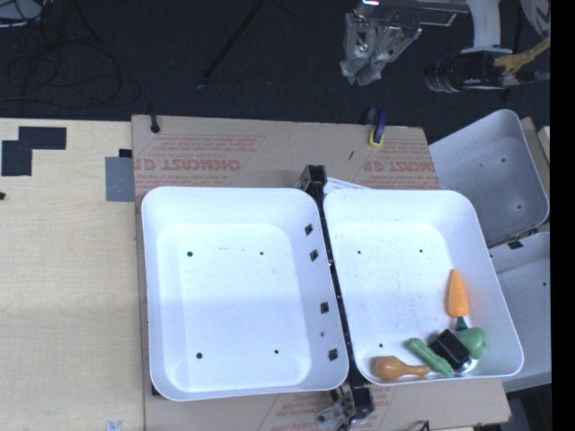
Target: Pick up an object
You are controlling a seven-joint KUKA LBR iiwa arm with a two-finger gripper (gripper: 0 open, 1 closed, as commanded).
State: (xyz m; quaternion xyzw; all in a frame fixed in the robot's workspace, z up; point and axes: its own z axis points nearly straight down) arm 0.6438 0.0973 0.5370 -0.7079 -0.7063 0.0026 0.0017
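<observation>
- Overhead, the grey two-finger gripper is seen at the top of the view, well above both bins and over the dark floor; whether it is wide or narrow cannot be told, and nothing is seen held in it.
- Two shallow white plastic bins are set side by side: the left bin and the right bin.
- An orange carrot-shaped toy is placed by the right bin's right wall.
- A small black block, a green stalk-shaped toy and an orange gourd-shaped toy are clustered in its near right corner.
</observation>
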